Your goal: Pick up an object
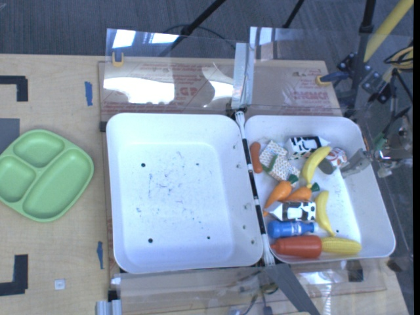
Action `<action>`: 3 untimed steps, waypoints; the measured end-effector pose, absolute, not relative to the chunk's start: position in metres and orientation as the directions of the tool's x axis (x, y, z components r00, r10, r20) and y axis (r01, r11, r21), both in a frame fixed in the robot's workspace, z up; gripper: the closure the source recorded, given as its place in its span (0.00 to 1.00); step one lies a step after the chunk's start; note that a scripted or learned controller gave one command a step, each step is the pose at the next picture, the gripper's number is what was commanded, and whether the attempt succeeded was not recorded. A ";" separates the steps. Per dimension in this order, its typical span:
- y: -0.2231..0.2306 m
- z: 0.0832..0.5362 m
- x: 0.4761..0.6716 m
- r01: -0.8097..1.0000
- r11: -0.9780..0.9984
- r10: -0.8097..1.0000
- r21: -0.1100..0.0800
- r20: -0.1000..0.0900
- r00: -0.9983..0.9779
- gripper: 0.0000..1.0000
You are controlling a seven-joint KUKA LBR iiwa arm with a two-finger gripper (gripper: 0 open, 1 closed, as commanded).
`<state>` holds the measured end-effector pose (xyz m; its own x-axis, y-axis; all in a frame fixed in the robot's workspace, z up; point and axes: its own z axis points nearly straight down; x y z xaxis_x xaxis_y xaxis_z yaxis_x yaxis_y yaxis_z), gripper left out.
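You have two shallow white plastic bins side by side on the wooden tabletop [52,77]. The left bin [174,189] carries faint blue scuff marks and dark spots on its floor. The right bin [371,205] is crowded: a curved yellow plastic banana [314,165] near the middle, two orange carrot-shaped toys [289,192], a black-and-white cow-patterned carton [296,210], a blue bottle [289,229], and a smooth red sausage-shaped toy [296,245] beside a yellow corn cob [341,245] along the near edge. The metal gripper [354,163] sits at the right bin's right rim, just beside the banana; you cannot tell how its fingers stand. A green three-compartment plate [42,174] lies at the tabletop's left edge.
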<state>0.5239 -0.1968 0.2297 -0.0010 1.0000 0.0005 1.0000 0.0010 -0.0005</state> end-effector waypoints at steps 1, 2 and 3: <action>-0.161 0.150 0.564 0.950 0.312 0.950 0.000 0.001 -0.312 0.00; -0.139 0.087 0.572 0.908 0.419 0.908 0.005 -0.003 -0.419 0.00; -0.140 0.098 0.573 0.909 0.416 0.909 0.010 -0.006 -0.416 1.00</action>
<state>0.5731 -0.1397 0.0982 -0.4164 0.9092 -0.0060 0.9091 0.4164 0.0098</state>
